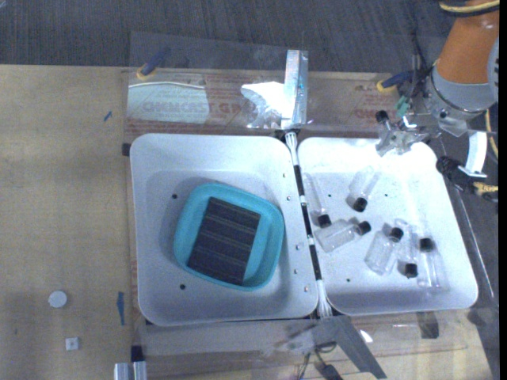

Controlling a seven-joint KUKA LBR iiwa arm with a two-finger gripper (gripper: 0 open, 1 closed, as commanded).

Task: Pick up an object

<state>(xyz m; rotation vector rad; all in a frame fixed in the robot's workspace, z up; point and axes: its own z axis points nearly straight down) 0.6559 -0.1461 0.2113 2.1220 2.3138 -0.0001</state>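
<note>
Two white bins side by side on the desk (63,212): left bin (150,165) holds a teal tray (269,236) with a dark ribbed block (226,240) in it; right bin (451,291) holds a scatter of small clear vials with black caps, e.g. one near the divider (337,234), one further back (363,188), and a clump toward the near right (400,248)

Arm (467,54) sits at the back right corner of the right bin, end effector (396,137) over the bin's far rim, apart from every vial. Can't tell whether it's spread or pressed together; nothing visibly pinched

Risks, my read:
- vials lie on their sides, so a nudge likely rolls them away
- the clump is tight, a grasp there could catch two or wedge between them
- clear glass on white means poor contrast, so pose could be misjudged
- vial by the divider leaves little clearance to the wall

Hard to make out: vial outlines in the clump blur together, exact count unclear; arm cut off at the frame's edge; crumpled clear plastic (265,101) behind the bins, contents unreadable
</note>
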